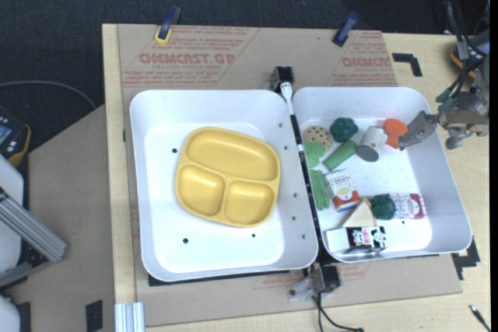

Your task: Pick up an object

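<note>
Divided tray (227, 184) in the left bin (148, 167), small items clustered in the right bin (443, 190), gripper (424, 128) above that bin's right rim

Lab: clamped bench (233, 50), cables (334, 315)

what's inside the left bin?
One yellow divided plate with three compartments, lying on the floor of the left bin. Small dark dots show on the bare floor around it. Whatever lies under the plate is covered.

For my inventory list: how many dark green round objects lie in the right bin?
2. One dark green round object sits near the bin's far edge, beside the orange piece. The other lies nearer the front, by the small carton. More may be hidden.
</note>
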Controlling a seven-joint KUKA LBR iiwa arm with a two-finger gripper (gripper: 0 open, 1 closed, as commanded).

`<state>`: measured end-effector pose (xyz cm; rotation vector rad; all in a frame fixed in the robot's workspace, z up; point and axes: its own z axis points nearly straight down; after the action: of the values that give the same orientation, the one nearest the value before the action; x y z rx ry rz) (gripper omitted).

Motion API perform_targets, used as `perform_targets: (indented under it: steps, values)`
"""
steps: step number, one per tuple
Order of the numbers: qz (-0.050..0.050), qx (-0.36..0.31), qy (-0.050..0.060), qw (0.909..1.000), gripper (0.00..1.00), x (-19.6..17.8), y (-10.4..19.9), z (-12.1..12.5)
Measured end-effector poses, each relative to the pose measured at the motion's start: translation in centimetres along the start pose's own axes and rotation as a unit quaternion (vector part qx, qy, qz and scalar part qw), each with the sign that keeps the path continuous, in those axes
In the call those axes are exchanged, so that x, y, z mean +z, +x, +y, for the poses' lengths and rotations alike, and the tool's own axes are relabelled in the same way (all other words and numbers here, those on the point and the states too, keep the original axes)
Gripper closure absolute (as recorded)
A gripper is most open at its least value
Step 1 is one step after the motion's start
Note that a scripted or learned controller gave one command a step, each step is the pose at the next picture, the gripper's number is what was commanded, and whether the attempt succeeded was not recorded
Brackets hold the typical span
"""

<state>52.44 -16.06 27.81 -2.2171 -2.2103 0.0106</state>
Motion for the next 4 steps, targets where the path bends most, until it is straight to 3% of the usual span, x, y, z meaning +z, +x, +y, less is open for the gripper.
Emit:
perform_targets:
  steps: [1, 4]
  values:
    - [-0.001, -0.001, -0.006, 1.0000, 0.00, -0.6, 0.0, 0.2]
    - [0.000, -0.001, -0.002, 1.0000, 0.00, 15.7, 0.1, 1.1]
